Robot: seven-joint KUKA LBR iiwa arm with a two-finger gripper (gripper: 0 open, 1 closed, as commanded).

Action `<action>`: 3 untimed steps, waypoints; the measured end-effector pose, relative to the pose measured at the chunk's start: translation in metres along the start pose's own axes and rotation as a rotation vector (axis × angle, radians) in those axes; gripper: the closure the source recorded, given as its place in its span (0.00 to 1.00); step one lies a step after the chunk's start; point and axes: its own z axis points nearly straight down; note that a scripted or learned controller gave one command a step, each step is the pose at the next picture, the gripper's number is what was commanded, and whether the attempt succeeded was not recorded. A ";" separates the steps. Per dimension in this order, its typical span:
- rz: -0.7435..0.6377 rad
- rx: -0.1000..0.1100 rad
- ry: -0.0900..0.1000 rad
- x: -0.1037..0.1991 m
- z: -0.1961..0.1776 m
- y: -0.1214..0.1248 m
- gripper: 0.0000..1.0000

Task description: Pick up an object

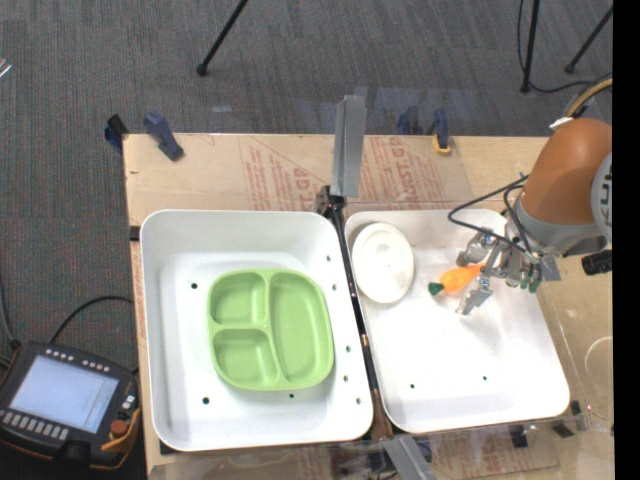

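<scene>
A small orange toy carrot (pixel 455 281) with a green tip lies in the right bin (pixel 470 388), near its upper middle. My gripper (pixel 473 277) reaches in from the right and sits low over the carrot's thick end. It is open: one finger (pixel 469 303) stands just below the carrot and the other just above it, both wider apart than the carrot. The carrot rests on the bin floor. A round white plate (pixel 382 261) lies left of the carrot in the same bin.
The left bin (pixel 170 268) holds a green three-compartment tray (pixel 270 329). A grey upright post (pixel 347 153) stands behind the divide between the bins. Cables loop around the wrist. A teach pendant (pixel 65 398) lies on the floor at lower left.
</scene>
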 end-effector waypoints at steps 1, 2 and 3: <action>0.173 -0.002 0.001 0.003 0.000 0.050 0.00; 0.238 -0.001 0.005 0.034 0.001 0.119 0.00; 0.333 0.002 0.007 0.014 0.003 0.081 0.00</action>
